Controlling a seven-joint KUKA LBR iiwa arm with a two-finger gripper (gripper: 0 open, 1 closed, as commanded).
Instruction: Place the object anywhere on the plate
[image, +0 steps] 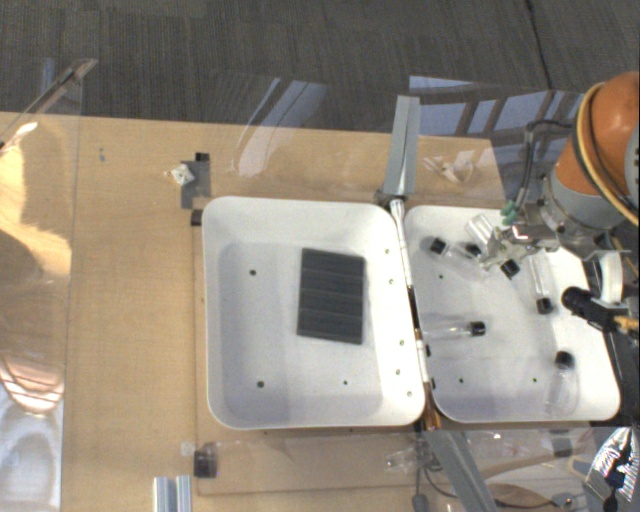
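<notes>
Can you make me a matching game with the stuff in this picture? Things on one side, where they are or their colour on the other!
Things:
1. dark ridged plate
2. clear vials with black caps
3. arm's band

Clues:
A. orange
B. in the left bin
C. scattered in the right bin

Pairs: 1-B, 2-C, 3-A

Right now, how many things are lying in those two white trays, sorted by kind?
Dark ribbed plate in the left bin: 1
Clear vials with black caps in the right bin: 6, at, and two by the gripper
Total: 7
</notes>
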